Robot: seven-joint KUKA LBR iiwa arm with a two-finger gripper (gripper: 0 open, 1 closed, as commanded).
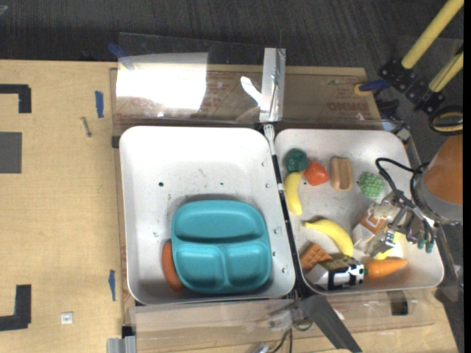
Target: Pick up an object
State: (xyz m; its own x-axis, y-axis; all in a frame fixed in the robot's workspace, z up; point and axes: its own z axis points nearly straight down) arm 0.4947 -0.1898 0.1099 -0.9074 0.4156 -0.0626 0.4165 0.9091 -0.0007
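A: What is lying in the left bin [140, 197]?

B: A teal divided tray [219, 246] is sitting toward the near side of it, three compartments facing up. An orange object [169, 265] is peeking out from under the tray's left edge, touching it; its shape is mostly hidden.

A: And moving across the divider?

B: The right bin [346, 140] is holding a scatter of toy food. Just beside the divider a small yellow banana [294, 193] is lying lengthwise, with a dark green round piece [296, 159] above it and an orange-red tomato [316, 173] touching neither. Next comes a tan bread roll [341, 173], then a light green knobbly piece [371, 184].

A: Nearer the camera?

B: A larger banana [333, 234] is curving across the middle of the bin. Below it a brown waffle piece [314, 256] is resting against the near wall, a black-and-white toy [344, 274] is lying just beside that, and an orange carrot [385, 268] is pointing right along the rim.

A: Where is the arm working?

B: The gripper [388, 230] is reaching in from the right, hanging over the bin's right half above a small yellow piece [382, 254] near the carrot. Cables are crowding it, so whether its fingers are apart or together cannot be told, and nothing is visibly held
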